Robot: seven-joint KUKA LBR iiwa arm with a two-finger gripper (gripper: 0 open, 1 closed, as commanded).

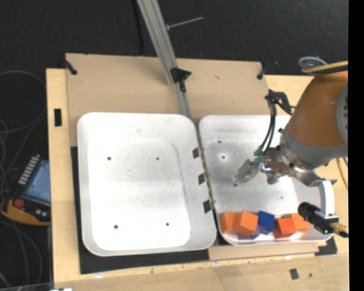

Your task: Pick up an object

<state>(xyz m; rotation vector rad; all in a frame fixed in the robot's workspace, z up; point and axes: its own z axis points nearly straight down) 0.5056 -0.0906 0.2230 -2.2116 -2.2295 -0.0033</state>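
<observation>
Two-finger gripper [246,173] hangs mid right white bin [230,132], fingers parted, holding nothing. Recommend descending squarely over one orange block [241,222] at the bin's near edge.

Two white bins, the left one [139,180] and the right one [230,144], both faintly speckled grey, sit on a tan bench [127,83]. In the right bin lie orange blocks [239,222] and a blue block [266,220]. The arm [318,117] is orange above grey (its band glossy). The floor [24,29] is black.
</observation>
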